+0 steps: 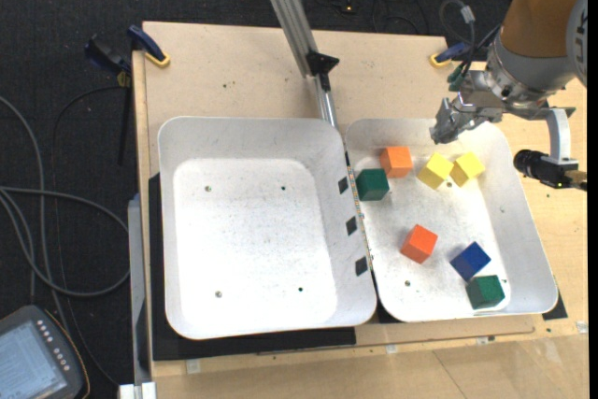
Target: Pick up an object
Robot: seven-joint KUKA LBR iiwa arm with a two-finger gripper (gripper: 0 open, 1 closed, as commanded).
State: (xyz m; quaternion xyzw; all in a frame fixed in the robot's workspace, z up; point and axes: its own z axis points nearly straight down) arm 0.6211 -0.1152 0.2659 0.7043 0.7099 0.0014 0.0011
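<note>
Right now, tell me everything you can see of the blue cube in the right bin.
The blue cube is a small solid block with a deep, even blue colour and a matte finish, like painted wood or foam. It rests on the floor of the right bin, toward the near right corner, turned cornerwise to the bin's edges. A green cube sits just nearer the camera, close enough to touch or nearly so. An orange cube lies apart to its left. The end effector is far off, at the bin's far edge.

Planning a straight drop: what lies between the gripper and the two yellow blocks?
Bare white bin floor; in the camera view the gripper hovers just above-left of the yellow blocks.
</note>
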